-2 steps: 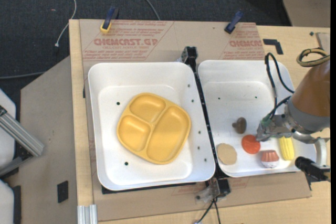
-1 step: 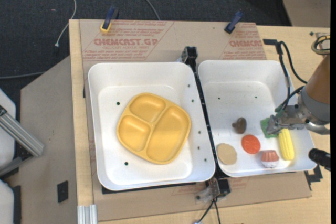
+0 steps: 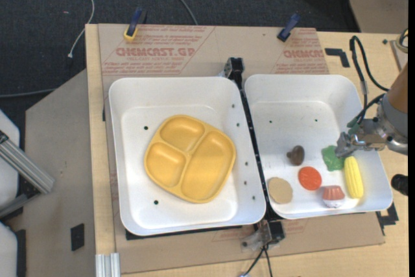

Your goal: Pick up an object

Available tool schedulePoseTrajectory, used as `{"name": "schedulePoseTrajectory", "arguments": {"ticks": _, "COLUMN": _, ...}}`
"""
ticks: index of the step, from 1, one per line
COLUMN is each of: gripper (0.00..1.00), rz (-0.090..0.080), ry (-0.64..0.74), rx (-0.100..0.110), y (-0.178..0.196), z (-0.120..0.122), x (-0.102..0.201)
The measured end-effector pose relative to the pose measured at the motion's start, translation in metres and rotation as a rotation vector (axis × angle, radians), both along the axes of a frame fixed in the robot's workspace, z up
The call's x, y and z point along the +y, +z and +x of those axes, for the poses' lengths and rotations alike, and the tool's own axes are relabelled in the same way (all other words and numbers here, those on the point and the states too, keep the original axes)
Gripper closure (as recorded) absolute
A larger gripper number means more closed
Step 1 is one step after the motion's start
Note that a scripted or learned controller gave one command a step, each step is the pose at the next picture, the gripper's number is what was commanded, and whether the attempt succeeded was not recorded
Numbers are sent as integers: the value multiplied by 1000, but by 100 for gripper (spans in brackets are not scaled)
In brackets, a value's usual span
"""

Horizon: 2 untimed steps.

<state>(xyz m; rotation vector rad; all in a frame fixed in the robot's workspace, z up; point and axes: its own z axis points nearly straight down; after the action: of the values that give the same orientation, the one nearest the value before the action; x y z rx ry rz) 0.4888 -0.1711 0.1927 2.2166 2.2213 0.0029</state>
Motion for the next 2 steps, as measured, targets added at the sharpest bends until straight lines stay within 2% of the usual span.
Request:
{"name": "schedulePoseTrajectory", "arguments": {"ticks": 1, "gripper": 100, "rz": -1, "ry": 0, "rx": -3, "y": 47, "z": 2, "x": 0}}
{"name": "schedulePoseTrajectory", "arguments": {"ticks": 2, "gripper": 100, "rz": 4, "ry": 4, "rx": 5, "y": 38, "z": 16, "x": 46}}
